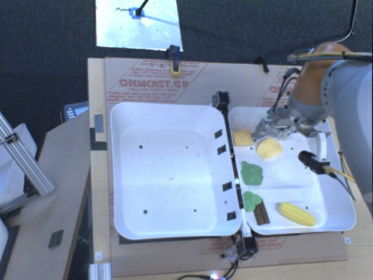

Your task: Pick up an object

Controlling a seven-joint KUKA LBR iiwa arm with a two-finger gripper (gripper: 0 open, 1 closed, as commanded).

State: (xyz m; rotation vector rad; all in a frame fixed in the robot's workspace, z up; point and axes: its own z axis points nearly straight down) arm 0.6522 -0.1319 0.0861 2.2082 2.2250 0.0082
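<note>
Fingers (267, 128) hover at the round yellow object (269, 149) in the right bin (341, 214), their state impossible to tell; it looks light, smooth and likely slippery, best pinched across its middle.

A metal sheet (139, 16) lies behind the bench, aluminium rail (20, 156) at left

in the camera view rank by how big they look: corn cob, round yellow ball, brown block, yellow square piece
1. Yellow plastic corn cob
2. Round pale yellow ball
3. Flat yellow square piece and small brown rectangular block: too close to rank.
</note>
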